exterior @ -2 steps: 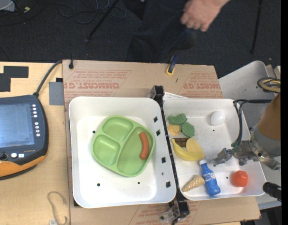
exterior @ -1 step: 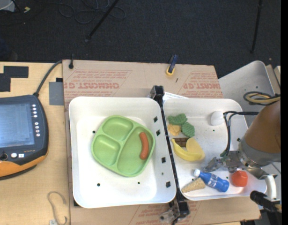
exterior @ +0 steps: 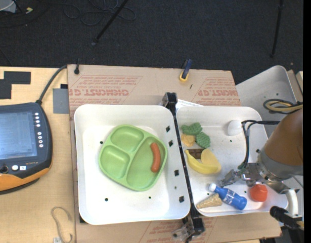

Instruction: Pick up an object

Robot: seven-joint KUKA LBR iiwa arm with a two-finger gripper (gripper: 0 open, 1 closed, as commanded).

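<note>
Two white bins are seen side by side on the surface. The left bin (exterior: 89,135) carries a green divided plate (exterior: 126,158) with a sausage (exterior: 155,157) in its right compartment. In the right bin (exterior: 256,116), the gripper (exterior: 235,176) hangs near the front edge, jaws spread, nothing pinched. Just beside it, toward the front edge, a blue bottle (exterior: 229,196) is lying on its side. A banana (exterior: 202,164) is noted mid-bin and a red ball (exterior: 258,192) toward the front right corner. Bottle judged light, rigid, smooth, prone to rolling; a grip across mid-body is advised.
</note>
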